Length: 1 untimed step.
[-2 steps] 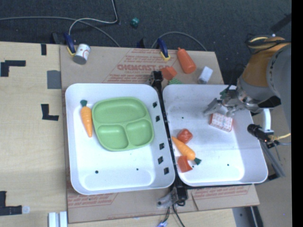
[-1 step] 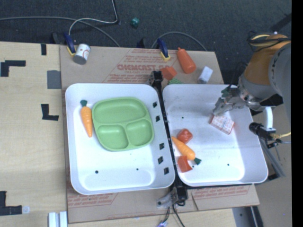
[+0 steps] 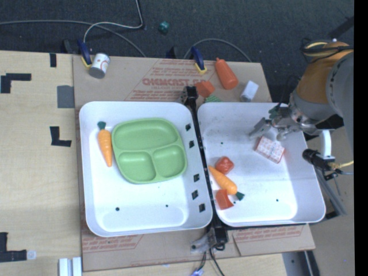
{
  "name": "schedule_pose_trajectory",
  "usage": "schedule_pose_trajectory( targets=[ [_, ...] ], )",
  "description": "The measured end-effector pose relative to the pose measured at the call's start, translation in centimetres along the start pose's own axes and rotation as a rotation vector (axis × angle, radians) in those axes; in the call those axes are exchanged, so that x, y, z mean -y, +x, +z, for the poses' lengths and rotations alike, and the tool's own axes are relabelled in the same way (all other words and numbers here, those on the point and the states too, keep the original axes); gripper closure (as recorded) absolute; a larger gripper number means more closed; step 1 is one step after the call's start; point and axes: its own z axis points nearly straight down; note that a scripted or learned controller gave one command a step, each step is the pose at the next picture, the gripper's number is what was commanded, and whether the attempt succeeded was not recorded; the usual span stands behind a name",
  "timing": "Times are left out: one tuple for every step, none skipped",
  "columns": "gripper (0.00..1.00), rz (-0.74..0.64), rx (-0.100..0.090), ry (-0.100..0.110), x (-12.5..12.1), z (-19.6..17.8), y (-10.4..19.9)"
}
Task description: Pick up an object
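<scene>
No object has been picked up yet, as far as the view shows: everything lies loose in the two bins on the counter [image 3: 34,154]. The gripper [image 3: 270,125] hangs low over the upper right part of the right bin [image 3: 276,209], its fingers spread apart with nothing between them. Just below and beside it rests a small pink-and-white checked packet [image 3: 269,149], the nearest candidate and probably the target; it looks apart from the fingertips. Further toward the bin's lower left lie a red piece [image 3: 224,165], a toy carrot [image 3: 223,181] and another red piece [image 3: 223,199], bunched close together. The left bin [image 3: 92,206] holds a green divided plate [image 3: 150,150] and a second carrot [image 3: 104,145] beside it. The arm [image 3: 319,85] reaches in from the right, its orange band above the wrist, wrist bent downward and leftward. The descent, closure and lift all remain.
</scene>
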Motion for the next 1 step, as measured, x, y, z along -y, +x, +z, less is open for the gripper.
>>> schedule_pose_trajectory(
  targets=[
    [0.00, 0.005, -0.003, 0.019, -0.25, 2.75, 3.21]
  ],
)
